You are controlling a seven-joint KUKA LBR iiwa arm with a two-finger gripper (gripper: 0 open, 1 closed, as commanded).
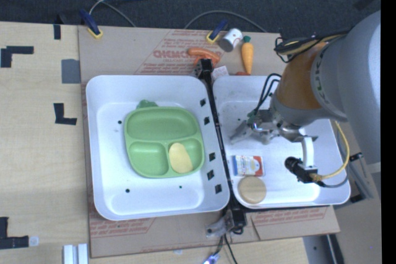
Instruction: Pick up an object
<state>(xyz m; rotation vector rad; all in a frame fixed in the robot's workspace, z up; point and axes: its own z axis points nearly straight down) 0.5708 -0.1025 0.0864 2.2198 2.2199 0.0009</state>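
Note:
My gripper (245,127) is low over the middle of the right bin (328,195), its fingers apart with nothing between them. Just below it on the bin floor lies a small white packet (247,165) with red and blue print. A round tan disc (252,190) rests near the bin's front edge, below the packet. The gripper touches neither. In the left bin (105,133) sits a green divided plate (162,127) with a yellow oval piece (180,158) in its lower right compartment.
Behind the bins on the cardboard lie a toy carrot (247,56), an orange sausage-shaped toy (204,53) and a small white cylinder (232,39). A black cable with a plug (298,167) hangs from the wrist over the right bin. The black divider (213,133) separates the bins.

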